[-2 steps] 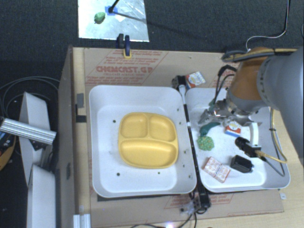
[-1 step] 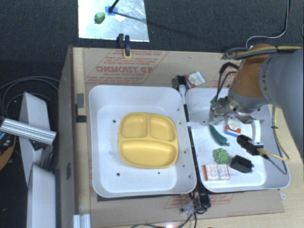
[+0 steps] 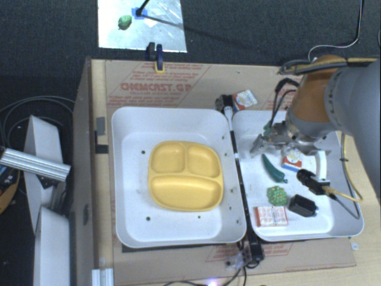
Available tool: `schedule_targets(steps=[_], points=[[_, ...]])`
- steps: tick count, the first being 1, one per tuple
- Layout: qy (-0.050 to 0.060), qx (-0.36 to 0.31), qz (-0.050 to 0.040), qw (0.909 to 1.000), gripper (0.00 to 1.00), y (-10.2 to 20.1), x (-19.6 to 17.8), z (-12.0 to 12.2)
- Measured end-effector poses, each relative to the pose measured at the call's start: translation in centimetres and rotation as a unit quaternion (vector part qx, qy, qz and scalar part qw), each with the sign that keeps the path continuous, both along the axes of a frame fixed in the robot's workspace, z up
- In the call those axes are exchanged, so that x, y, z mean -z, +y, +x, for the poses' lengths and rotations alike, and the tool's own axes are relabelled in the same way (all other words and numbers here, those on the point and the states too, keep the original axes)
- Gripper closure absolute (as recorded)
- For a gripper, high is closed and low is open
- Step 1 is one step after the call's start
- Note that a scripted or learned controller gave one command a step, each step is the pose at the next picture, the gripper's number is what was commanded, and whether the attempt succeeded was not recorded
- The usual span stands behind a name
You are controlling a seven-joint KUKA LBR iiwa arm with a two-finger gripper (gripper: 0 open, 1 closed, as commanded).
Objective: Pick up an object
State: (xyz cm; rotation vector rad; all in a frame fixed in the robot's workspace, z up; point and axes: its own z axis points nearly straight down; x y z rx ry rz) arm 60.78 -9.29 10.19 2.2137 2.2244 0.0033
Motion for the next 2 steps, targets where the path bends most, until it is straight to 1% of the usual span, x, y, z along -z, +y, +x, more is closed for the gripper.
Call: schedule_targets(steps=[1, 2], points=[[0.002, 0.002, 0.0, 1.0, 0.0, -4.4, 1.8, -5.3], [0.002, 0.002, 0.0006, 1.0, 0.0, -3.4, 1.8, -7.7]])
